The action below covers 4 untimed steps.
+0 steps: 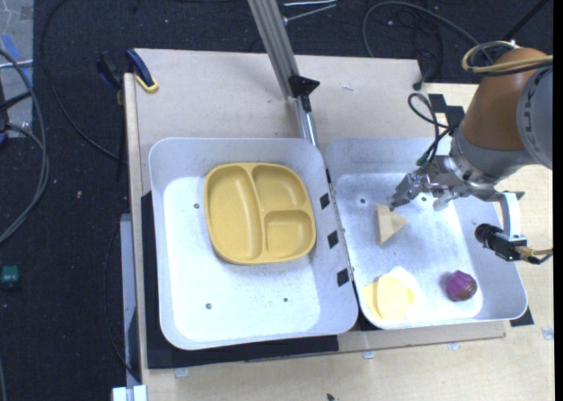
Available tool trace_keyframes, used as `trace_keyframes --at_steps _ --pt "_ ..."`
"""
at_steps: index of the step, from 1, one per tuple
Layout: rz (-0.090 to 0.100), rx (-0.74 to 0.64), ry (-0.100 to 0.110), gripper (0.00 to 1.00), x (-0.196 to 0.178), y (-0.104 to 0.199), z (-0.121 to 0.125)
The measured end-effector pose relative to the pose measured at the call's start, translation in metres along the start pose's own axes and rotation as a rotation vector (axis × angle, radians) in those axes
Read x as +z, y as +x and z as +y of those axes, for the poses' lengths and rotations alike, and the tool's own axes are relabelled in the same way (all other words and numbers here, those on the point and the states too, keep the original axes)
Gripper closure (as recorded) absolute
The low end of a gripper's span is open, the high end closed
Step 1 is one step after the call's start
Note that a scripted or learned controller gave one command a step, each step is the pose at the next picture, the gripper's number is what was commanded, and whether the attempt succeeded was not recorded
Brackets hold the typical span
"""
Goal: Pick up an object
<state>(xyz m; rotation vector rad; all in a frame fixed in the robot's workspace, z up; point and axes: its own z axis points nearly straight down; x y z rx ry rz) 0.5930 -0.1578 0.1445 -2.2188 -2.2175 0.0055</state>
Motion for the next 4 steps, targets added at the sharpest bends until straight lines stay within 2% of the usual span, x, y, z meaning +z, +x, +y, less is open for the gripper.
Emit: trace_keyframes --at_steps 1,2,3,4 --pt "0.003 0.0 -0.011 0.0 0.048 0.002 0.003" --pt "-0.004 -0.001 -0.022 1.0 0.032 0.0 0.006" --pt "-0.003 0.001 -0.01 1.0 -0.018 -0.004 -0.002" --pt "-0.003 0.0 -0.012 1.0 -0.064 -0.011 -0.001"
